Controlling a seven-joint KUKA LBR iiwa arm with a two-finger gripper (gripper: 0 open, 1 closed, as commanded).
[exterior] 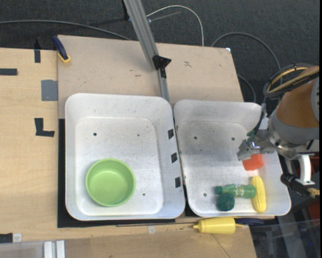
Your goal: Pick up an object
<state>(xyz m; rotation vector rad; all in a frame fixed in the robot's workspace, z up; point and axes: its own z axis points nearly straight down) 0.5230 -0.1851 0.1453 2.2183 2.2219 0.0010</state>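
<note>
Right now the gripper (245, 150), its opening impossible to tell, hangs with the orange object (252, 163) touching at five o'clock.

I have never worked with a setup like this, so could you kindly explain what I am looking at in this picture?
This is one camera fixed above a workbench, looking down at a slant. The grey and orange shape at the right is a robot arm, and its claw hangs over the right bin, just above a small orange-red object. I cannot tell whether the claw grips it. Near that bin's front lie a green bottle, a dark green piece and a yellow corn-like toy. The left bin holds a lime green bowl. A yellow bottle-like object lies on the bench just in front of the right bin.
</note>
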